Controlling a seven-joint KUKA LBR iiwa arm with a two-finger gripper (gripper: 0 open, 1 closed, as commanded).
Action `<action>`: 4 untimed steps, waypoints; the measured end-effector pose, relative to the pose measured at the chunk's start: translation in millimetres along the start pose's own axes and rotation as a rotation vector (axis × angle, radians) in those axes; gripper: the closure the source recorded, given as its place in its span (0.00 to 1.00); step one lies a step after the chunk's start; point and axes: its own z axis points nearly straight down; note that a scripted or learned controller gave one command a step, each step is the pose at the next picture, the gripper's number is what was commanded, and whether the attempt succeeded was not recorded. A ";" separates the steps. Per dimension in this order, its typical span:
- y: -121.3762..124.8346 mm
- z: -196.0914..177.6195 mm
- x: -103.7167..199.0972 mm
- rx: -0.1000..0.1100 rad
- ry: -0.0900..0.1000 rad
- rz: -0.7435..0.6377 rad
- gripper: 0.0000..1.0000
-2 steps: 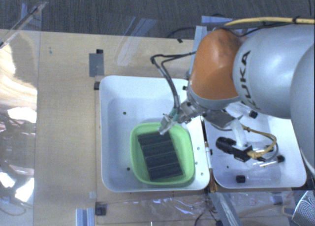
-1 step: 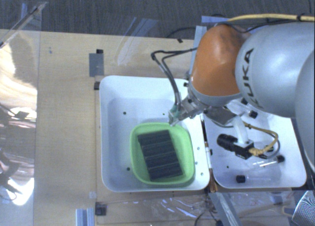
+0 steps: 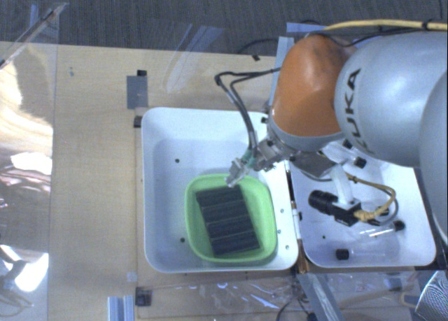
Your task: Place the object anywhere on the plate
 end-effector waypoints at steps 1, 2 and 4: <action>2.3 -11.4 -0.4 -0.007 -0.001 -0.003 1.00; 2.3 -11.4 -0.4 -0.006 -0.001 -0.003 0.00; 4.6 -22.9 -0.8 -0.013 -0.003 -0.007 0.00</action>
